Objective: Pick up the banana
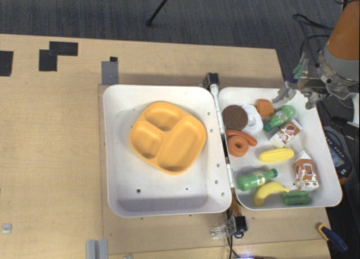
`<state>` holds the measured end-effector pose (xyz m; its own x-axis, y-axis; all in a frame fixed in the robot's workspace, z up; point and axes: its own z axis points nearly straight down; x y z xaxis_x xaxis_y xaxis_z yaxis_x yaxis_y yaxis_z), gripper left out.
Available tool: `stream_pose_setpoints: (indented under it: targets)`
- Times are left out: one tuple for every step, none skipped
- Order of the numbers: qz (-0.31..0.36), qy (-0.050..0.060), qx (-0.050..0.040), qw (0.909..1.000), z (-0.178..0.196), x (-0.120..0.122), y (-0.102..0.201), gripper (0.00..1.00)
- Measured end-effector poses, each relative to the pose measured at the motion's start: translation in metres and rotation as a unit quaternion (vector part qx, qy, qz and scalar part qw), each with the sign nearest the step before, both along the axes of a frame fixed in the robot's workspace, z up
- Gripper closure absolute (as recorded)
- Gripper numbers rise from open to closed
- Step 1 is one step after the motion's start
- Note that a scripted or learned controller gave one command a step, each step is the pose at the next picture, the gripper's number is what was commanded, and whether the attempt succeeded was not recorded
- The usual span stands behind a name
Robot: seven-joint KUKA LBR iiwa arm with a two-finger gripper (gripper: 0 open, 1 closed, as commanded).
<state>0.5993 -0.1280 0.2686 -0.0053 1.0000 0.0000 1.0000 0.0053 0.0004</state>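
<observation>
Hovering with fingers apart, the gripper [295,94] sits far from the banana [269,191].

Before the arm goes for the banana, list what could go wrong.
1. The banana lies at the near edge of the right bin, wedged between a green bottle and a green pickle-like piece; the fingers may well bump or grab a neighbour instead.
2. A yellow corn cob lies nearby and could be mistaken for it.
3. The gripper sits over the bin's far end, so it must cross the clutter.
</observation>
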Motion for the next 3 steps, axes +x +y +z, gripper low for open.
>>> stream_pose_setpoints:
  targets:
    - [-0.092,0.001,-0.0001,0.9957,-0.061,-0.112,-0.011,0.00]
    - [-0.086,0.000,0.0003,0.9963,-0.157,-0.104,-0.020,0.00]
    - [0.034,-0.002,-0.0005,0.9994,-0.182,-0.047,-0.005,0.00]
